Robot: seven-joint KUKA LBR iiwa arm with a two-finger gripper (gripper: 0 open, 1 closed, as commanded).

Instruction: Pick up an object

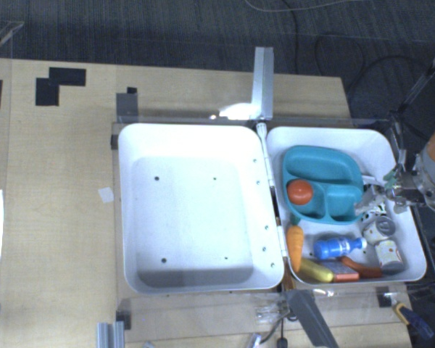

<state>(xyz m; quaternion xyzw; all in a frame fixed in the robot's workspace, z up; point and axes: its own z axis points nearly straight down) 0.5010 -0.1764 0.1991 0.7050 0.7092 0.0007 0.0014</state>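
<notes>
Since the jaws (pixel 383 198) hang low at the right edge of the right bin (pixel 391 145), everything worth taking lies left of them or toward the bin's near wall. Whether they are open or shut cannot be told; the metal parts there blur together, and nothing is plainly held.

Taking the teal tray (pixel 322 180) as landmark: it sits in the bin's far half, just left of the jaws, with a red-orange ball (pixel 299 191) in its left pocket. Nearer than the tray lie a blue bottle (pixel 333 249), long axis left to right, a carrot (pixel 295 246) along the left wall, a yellow piece (pixel 315 270) and a red strip (pixel 362 268). A grey round item (pixel 383 228) and a pale cylinder (pixel 389 254) crowd the corner directly under the jaws' near side. These two look closest, though the bin wall leaves little room. The left bin (pixel 196 209) lies beyond the tray on the worktop (pixel 51 194).
</notes>
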